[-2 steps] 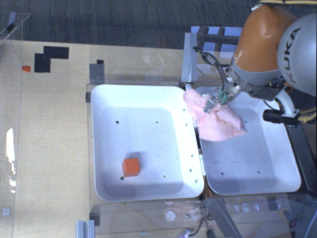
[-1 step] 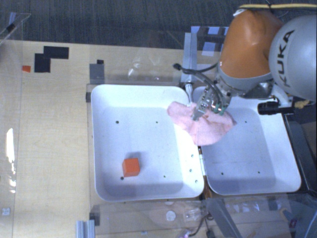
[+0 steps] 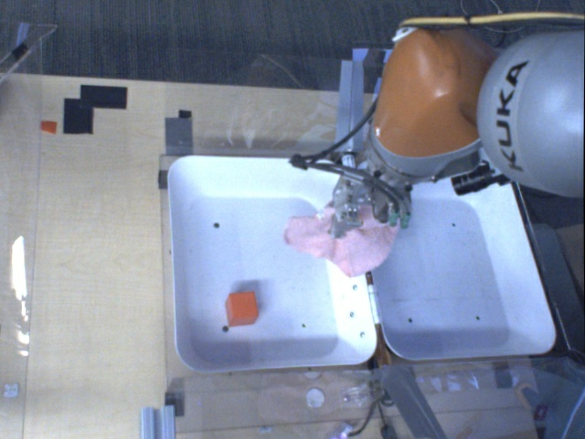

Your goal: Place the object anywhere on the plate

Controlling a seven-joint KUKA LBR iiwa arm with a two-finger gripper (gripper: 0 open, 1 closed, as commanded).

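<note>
An orange cube (image 3: pixel 242 308) lies on the floor of the left bin (image 3: pixel 196 245), near its front. A pink plate (image 3: pixel 352 243) lies at the right side of that bin, with its edge over the divider between the two bins. My gripper (image 3: pixel 348 219) hangs directly over the plate's back part and covers some of it. The cube sits well to the gripper's front left, apart from it and from the plate.
The right bin (image 3: pixel 466 273) sits against the left one. The arm's large orange and grey body (image 3: pixel 439 90) overhangs the back of both bins. Black markers (image 3: pixel 91 106) and a small orange tag (image 3: pixel 48 127) lie on the wooden bench at far left.
</note>
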